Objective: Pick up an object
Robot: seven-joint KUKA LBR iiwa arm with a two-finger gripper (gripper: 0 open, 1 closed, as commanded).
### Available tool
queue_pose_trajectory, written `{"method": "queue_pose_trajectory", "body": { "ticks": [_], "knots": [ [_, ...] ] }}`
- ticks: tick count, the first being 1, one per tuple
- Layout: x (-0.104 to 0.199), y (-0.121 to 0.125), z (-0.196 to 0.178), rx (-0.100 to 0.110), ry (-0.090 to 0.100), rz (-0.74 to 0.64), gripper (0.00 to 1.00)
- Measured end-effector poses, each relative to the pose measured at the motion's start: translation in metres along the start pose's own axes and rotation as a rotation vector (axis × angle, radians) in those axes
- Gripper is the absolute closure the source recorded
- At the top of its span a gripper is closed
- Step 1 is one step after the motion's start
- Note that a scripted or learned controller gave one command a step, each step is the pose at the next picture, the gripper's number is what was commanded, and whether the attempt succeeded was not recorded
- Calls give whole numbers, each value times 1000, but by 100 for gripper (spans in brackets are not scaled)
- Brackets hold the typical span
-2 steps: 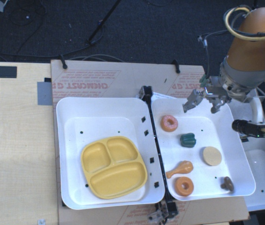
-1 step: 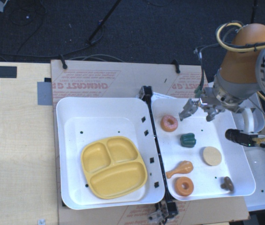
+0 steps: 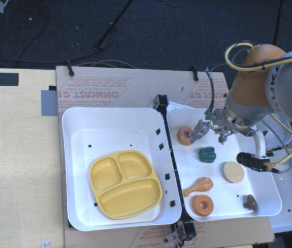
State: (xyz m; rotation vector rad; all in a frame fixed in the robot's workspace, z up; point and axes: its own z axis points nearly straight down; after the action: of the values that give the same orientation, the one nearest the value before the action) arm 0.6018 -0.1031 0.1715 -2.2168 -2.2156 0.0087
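Two white bins side by side on the bench. Left bin [image 3: 78,138] has a yellow divided tray [image 3: 126,184] with three compartments, lying slightly turned, toward the bin's near side. Right bin [image 3: 270,203] holds the loose objects: a pinkish-orange donut [image 3: 185,136] at the far left, near the divider; a dark green pepper-like piece [image 3: 206,154] just right and nearer of it; a pale round cookie-shaped disc [image 3: 233,172] further right; an orange drumstick shape [image 3: 198,186] near the middle; an orange ring donut [image 3: 203,205] just beside the drumstick, at the near edge; a small brown lump [image 3: 250,203] at the near right corner, too small to identify. The arm [image 3: 254,87] reaches in from the right, orange band visible above the wrist, cables looped around it. The gripper [image 3: 211,130] hangs over the far part of the right bin, its fingers spread apart with nothing between them. One finger [image 3: 199,130] sits just beside the pinkish-orange donut, touching or nearly so, can't tell which; the other points down toward the green piece, apart from it. All objects lie on the bin floor.
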Motion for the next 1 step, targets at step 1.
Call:
{"method": "queue_pose_trajectory", "body": {
  "ticks": [1],
  "knots": [
    [3, -6, 44, -5, -1, 0, 0]
  ]
}}
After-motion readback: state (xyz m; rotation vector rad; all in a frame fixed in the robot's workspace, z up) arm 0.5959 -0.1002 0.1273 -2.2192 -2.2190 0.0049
